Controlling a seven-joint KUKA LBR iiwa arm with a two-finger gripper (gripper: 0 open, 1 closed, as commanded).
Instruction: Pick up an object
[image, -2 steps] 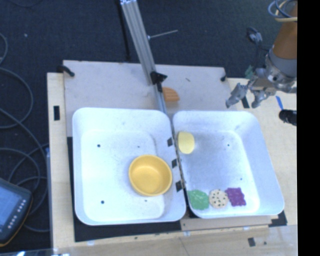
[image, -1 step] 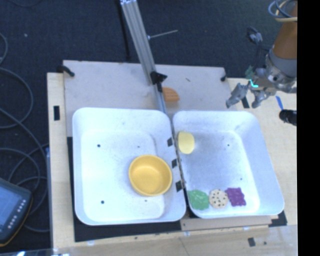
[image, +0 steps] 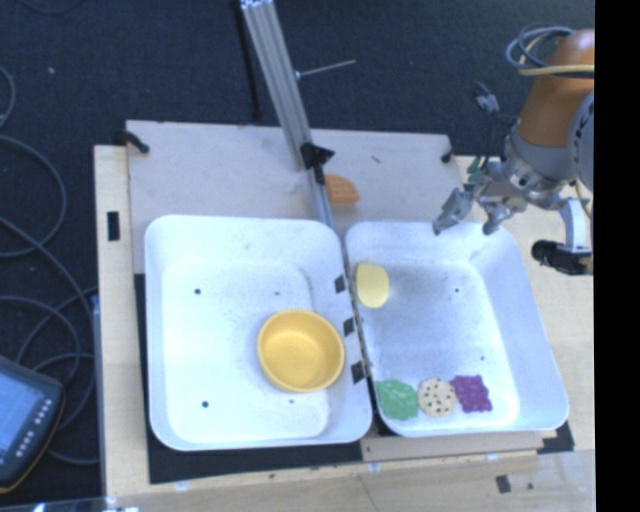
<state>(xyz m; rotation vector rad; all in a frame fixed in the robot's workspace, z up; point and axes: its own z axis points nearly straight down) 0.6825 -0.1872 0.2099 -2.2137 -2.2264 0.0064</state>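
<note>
I look down at a slant on a pale wooden table (image: 115, 300) carrying two shallow white plastic bins side by side. My gripper (image: 470, 213) hangs over the far right corner of the right-hand bin (image: 520, 300), at the end of my grey arm with its orange band. The jaws stand apart, two dark fingers splayed with a clear gap between them and nothing held — I judge this is a ready pose for coming down on something, since no object lies directly under them.

The left-hand bin (image: 180, 300) holds one thing: a round yellow plastic bowl (image: 300, 350), upright, near the bin's middle and toward its right side.

The right-hand bin holds four small things. One pale yellow rounded piece (image: 372, 285) lies against the left wall, well apart from my jaws. Three more sit in a row along the near wall — a green lumpy piece (image: 397, 398), a tan speckled cookie-like disc (image: 436, 397), and a purple lumpy piece (image: 471, 393), each just beside the next. Crowded against the wall, they look harder to grasp; the pale yellow piece seems the freer choice.

One small orange object (image: 341, 190) rests on the table behind the bins, beside a slanting metal rail (image: 285, 90).
</note>
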